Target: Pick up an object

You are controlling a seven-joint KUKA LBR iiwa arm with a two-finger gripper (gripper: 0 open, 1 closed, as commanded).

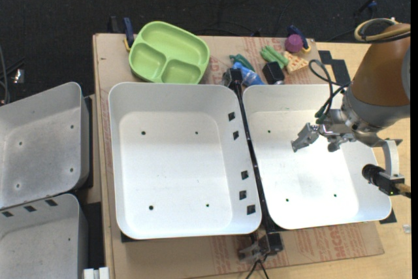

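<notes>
The two-finger metal gripper (319, 139) hangs with fingers spread, nothing between them, over the right shallow white bin (366, 209) (bare beneath it). Small toys, among them a purple ball (295, 43), lie beyond, outside the bins, beside a green divided plastic plate (169, 53).

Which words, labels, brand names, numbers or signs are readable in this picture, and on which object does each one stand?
No text can be read with certainty.
Red printed letters on the brown cardboard sheet under the two white bins, near the front edge: too blurred to read.
Red print on the same cardboard behind the bins, beside the light green divided plastic plate: also unreadable.
</notes>
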